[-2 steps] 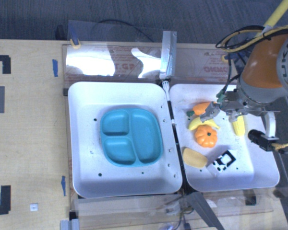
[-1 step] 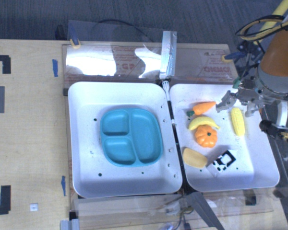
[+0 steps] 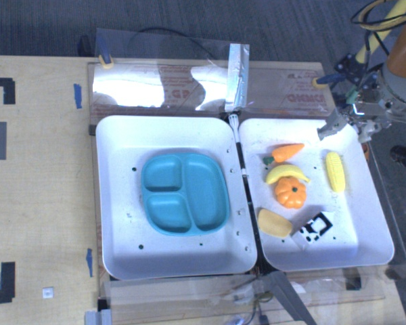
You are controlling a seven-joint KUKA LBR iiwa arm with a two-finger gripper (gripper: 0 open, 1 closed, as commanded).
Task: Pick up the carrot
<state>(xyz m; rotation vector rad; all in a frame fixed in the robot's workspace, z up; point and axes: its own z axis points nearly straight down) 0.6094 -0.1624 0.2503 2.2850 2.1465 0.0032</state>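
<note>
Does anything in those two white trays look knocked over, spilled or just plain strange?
Nothing looks spilled or broken. The right bin holds a carrot, banana, small pumpkin, corn cob, a yellow wedge and a black-and-white block, all lying loose. The blue divided plate sits flat in the left bin.

Two shallow white bins sit side by side on the bench. The left white bin (image 3: 115,202) holds a blue three-compartment plastic plate (image 3: 185,193). The right white bin (image 3: 372,239) holds an orange toy carrot (image 3: 287,152), a yellow banana (image 3: 287,174) touching an orange pumpkin (image 3: 291,193), a yellow corn cob (image 3: 334,170), a tan wedge (image 3: 275,223) and a black-and-white block (image 3: 316,227). The two-finger gripper (image 3: 350,122) hovers over that bin's far right corner, apart from the carrot.
</note>
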